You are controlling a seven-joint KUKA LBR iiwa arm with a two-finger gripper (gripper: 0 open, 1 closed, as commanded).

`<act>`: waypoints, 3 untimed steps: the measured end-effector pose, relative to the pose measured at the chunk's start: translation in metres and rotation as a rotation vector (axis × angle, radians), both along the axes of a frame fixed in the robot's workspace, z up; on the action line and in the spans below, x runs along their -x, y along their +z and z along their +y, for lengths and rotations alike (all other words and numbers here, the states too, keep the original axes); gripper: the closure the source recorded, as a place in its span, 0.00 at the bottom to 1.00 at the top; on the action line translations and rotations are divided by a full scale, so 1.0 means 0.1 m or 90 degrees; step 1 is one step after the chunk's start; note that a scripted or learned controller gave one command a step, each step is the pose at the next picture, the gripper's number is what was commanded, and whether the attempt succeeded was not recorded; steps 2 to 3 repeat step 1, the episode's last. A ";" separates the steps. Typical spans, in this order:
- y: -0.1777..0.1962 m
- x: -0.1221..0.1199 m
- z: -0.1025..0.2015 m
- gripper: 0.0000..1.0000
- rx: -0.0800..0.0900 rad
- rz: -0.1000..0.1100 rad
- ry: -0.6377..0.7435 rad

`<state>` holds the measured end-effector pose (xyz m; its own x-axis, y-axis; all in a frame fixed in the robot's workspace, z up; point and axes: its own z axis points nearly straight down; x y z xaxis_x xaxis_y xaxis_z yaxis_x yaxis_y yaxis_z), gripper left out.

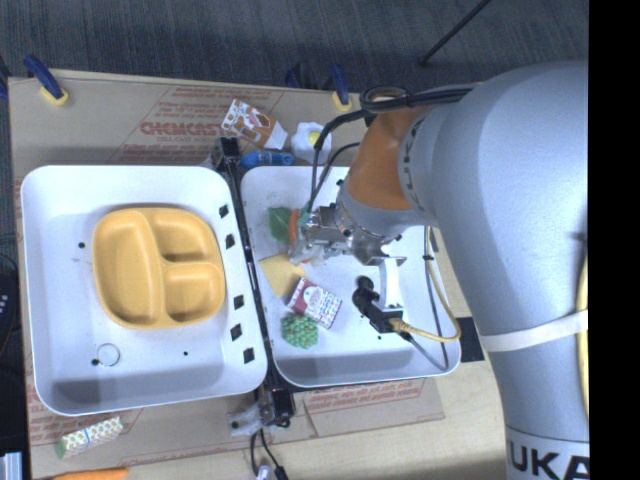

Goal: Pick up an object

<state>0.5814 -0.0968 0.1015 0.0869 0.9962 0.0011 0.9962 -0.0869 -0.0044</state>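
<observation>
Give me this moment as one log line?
arm: over right bin | gripper: low near green item | tray: left bin

My grey arm (500, 218) hides the right white bin's (340, 363) three o'clock side. I can't make out the gripper's (312, 236) fingers, nor the green-and-orange thing (282, 222) beneath it.

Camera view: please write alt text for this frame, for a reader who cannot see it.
A grey robot arm reaches from the right into the right bin, its gripper low over small items: a green object, a yellow piece, a printed packet and a green bumpy ball. The left bin holds a yellow divided tray.
</observation>
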 end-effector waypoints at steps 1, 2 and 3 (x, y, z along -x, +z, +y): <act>1.49 0.22 0.12 1.00 0.001 -0.002 0.148; 1.49 0.22 0.12 1.00 0.001 -0.002 0.148; 1.49 0.22 0.12 1.00 0.001 -0.002 0.148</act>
